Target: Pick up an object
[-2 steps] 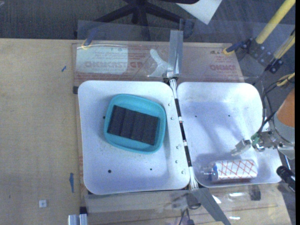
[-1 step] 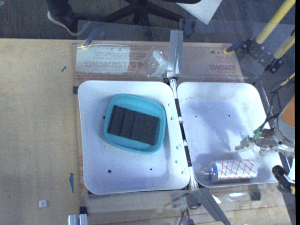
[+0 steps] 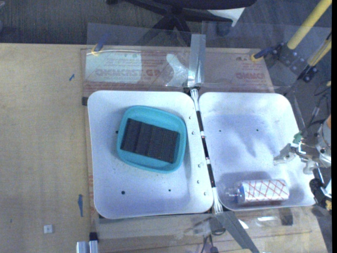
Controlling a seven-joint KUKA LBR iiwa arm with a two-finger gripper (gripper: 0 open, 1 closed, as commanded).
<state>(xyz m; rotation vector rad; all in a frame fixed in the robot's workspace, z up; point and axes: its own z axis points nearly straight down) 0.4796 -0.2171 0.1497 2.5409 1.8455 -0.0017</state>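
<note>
The claw (image 3: 288, 154) sits low over the right bin (image 3: 247, 115), close to that bin's right wall, and whether it is apart or together cannot be told from this slanted view. Nothing is seen held in it. The nearest thing to pick is a clear bottle with a red lattice label (image 3: 261, 190), lying on its side toward the camera from the claw and a little to the view's left, near the bin's front wall. The teal lidded dish (image 3: 151, 138) lies well apart from the claw, across the divide in the left bin (image 3: 105, 157). This looks like the approach step, before any grasp. Next move, as I judge it: shift the claw over the bottle's middle, turn it across the bottle's long axis, then descend
</note>
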